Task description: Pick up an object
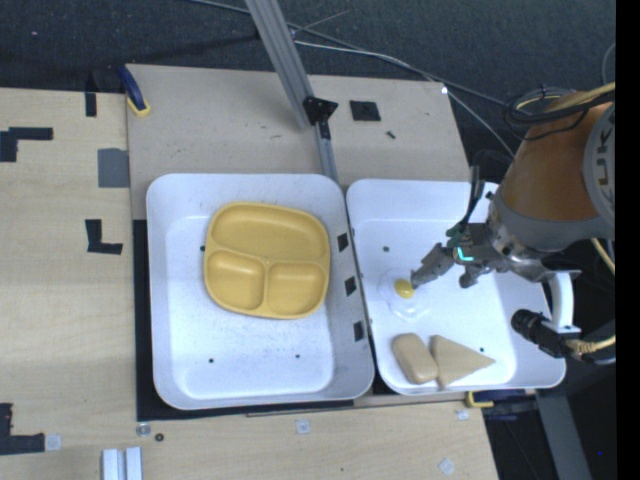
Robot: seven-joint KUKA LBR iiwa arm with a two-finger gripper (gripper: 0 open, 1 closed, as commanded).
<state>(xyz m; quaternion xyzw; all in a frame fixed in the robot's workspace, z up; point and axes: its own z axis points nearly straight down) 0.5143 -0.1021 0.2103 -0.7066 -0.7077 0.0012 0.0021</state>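
In the right bin (520, 368) lie three small things: a little yellow piece (404, 289) near the middle, a tan rounded lump (412, 357), and a tan wedge (460, 359) beside it at the front. My gripper (442, 275) hangs low over the bin's middle, just right of the yellow piece. Its fingers are spread open with nothing between them. The left fingertip (420, 275) ends close to the yellow piece; whether they touch is unclear.
The left bin (165, 268) holds a yellow divided plate (267, 259). A grey pole (290, 58) slants in from the top to the ridge between the bins. Cables trail over the bench behind the right bin.
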